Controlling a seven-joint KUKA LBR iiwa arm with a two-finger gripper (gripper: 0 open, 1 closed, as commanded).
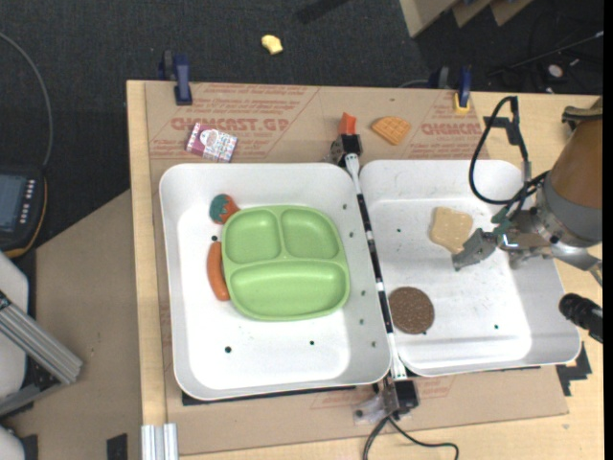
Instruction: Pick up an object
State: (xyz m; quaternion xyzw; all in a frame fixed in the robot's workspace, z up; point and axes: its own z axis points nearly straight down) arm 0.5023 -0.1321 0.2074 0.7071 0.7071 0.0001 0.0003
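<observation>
Tan block [450, 228] just beside hand [469, 253]

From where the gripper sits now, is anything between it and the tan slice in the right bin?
Nothing visible. The gripper is right beside the tan slice, at its lower right edge. The brown cookie lies nearer the front, off that line.

The right bin [498, 338] has bare floor along its near edge and far right corner — only a tan slice [449, 227] and a brown disc [412, 310] stand toward its left side. In the left bin [192, 324], a green tray [283, 263] fills the middle — bare floor remains along the near edge.
</observation>
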